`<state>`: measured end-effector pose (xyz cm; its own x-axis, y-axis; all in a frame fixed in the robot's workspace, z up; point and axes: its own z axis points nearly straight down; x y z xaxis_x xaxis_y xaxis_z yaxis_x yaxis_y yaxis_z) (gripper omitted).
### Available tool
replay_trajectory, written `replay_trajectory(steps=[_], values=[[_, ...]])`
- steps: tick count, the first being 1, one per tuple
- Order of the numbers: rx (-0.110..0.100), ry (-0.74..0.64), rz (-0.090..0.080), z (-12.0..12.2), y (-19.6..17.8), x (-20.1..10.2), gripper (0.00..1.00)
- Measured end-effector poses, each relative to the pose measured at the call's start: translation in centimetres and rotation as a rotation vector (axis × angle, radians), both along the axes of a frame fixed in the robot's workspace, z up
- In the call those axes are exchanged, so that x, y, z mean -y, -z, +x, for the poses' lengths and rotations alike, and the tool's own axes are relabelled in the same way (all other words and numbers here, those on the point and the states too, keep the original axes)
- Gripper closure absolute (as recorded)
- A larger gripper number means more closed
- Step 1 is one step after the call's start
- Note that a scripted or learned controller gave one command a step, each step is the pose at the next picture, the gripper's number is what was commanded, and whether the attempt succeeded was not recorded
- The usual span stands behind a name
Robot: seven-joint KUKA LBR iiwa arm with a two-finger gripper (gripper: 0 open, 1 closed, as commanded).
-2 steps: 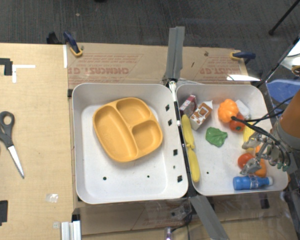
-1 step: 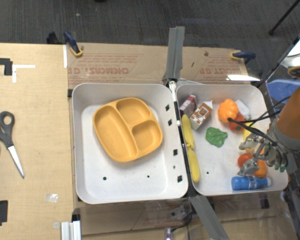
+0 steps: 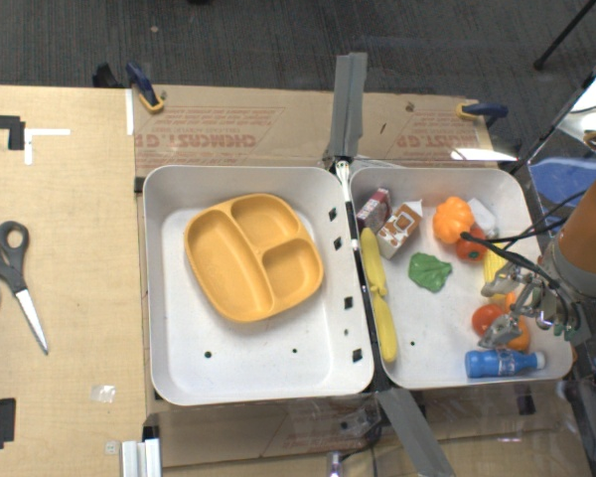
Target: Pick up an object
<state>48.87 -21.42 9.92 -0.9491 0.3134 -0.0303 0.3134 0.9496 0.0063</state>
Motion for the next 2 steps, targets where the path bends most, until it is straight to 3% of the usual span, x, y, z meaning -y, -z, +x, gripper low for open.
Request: replay_trajectory(steps=[2], values=[[0.001,-0.048,-0.009,-0.11,-0.03,-1.12,0.00]])
